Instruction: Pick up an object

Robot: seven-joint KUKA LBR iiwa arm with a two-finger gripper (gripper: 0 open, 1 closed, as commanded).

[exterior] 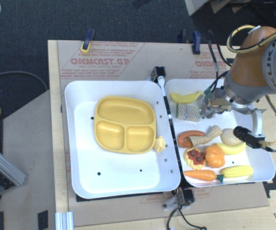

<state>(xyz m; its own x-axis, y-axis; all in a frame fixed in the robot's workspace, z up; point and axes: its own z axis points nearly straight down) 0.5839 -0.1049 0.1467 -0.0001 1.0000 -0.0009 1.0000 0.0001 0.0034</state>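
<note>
Two white bins side by side on the bench: left bin [80,143] holding a yellow divided plate [125,124] at frame centre, with a small pale yellow piece [159,144] touching the plate's lower right corner; right bin [267,169] crowded with toy food. Grey arm [253,66] reaching in from the right edge, orange band above the wrist, gripper [210,107] hanging low over the upper part of the right bin. Fingers too hidden by the wrist and cables to tell whether spread or pressed together, and nothing visibly between them. Nearest candidates: a banana [186,97] in the bin's upper left, long axis roughly left to right, and just below it a speckled sponge-like block [188,112], lying immediately left of the gripper, close beside it. Further down in the frame and well apart from the tool: a sausage [189,137], a beige cone [206,137], a pizza slice [194,157], an orange fruit [214,156], a carrot [200,175] and a corn cob [237,171], both long across the frame along the bin's lower edge. Judging from this, likely target the block or the banana, calling for a short shift toward frame left before closing; crowding against the bin wall and divider a probable cause of a missed grasp.
</note>
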